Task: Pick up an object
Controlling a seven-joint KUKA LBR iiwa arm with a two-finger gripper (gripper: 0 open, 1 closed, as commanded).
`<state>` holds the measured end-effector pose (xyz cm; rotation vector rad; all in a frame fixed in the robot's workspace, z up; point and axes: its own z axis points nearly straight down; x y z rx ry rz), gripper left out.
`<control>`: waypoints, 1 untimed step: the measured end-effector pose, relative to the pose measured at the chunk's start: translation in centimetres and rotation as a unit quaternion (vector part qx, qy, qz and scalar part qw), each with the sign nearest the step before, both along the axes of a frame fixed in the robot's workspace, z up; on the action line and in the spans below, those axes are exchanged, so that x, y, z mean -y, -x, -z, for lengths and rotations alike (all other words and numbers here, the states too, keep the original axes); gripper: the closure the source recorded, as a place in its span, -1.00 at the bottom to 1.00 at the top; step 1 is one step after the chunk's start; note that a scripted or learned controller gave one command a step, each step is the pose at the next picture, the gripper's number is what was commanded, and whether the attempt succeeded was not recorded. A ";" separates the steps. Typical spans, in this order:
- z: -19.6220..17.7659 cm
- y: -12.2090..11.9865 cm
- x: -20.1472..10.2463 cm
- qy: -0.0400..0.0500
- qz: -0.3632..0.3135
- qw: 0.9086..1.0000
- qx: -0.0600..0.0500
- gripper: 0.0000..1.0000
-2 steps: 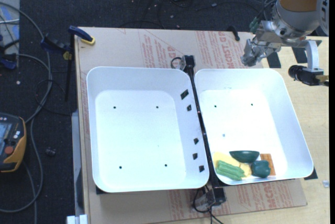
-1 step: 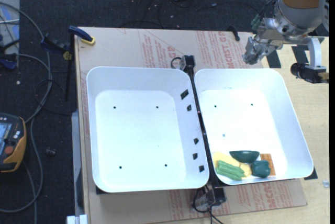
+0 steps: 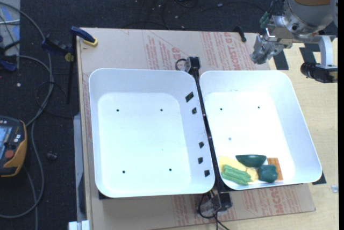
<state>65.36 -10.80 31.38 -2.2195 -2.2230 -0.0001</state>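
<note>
Up high, gripper (image 3: 262, 55) above the right bin's (image 3: 301, 116) far edge
Fingers' spread unclear; green objects (image 3: 250, 169) lie in near corner

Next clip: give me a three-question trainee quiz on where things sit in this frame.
1. True or false: the gripper is over the cluster of objects.
2. Which bin holds the objects: A) left bin, B) right bin?
3. Fill in: the dark green bowl lies near the right bin's ____ edge in the picture.

Key:
1. False; it is beyond the right bin's far rim, over the bench.
2. B; the green ridged piece, teal piece and bowl lie together there.
3. Bottom.
</note>
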 end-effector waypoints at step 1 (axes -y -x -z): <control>-1.0 0.0 0.0 0.000 0.000 1.000 0.000 1.00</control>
